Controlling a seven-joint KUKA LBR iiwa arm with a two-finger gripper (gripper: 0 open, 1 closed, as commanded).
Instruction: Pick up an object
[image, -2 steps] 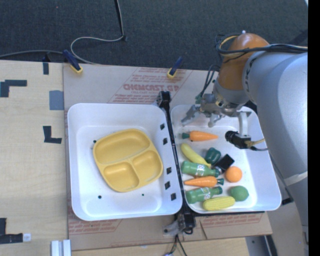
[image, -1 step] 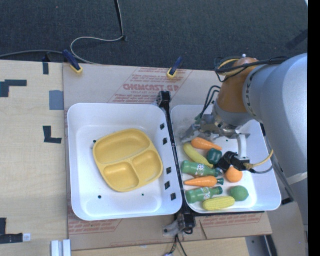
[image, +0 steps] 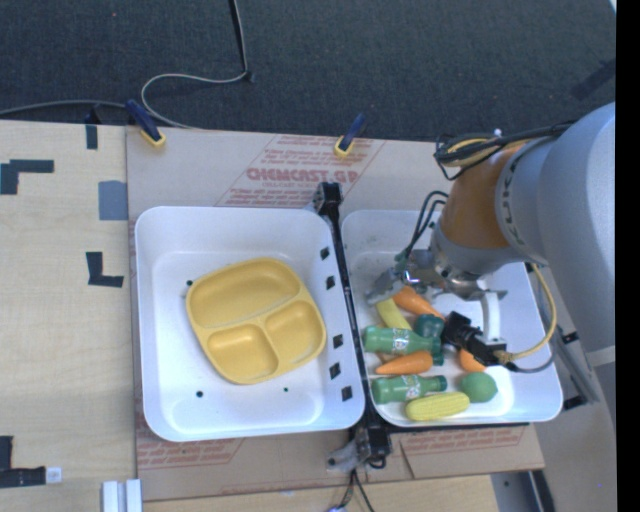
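The claw was low in the right bin, above an orange carrot; whether its fingers were apart or together could not be told. The left bin held a yellow divided plate.

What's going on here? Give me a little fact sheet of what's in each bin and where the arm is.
left bin: yellow divided plate
right bin: toy food heap, including corn cob, green bottles, carrots, green round piece
arm: reaching in over right bin
gripper: low, at the heap's top edge
grasp: cannot tell
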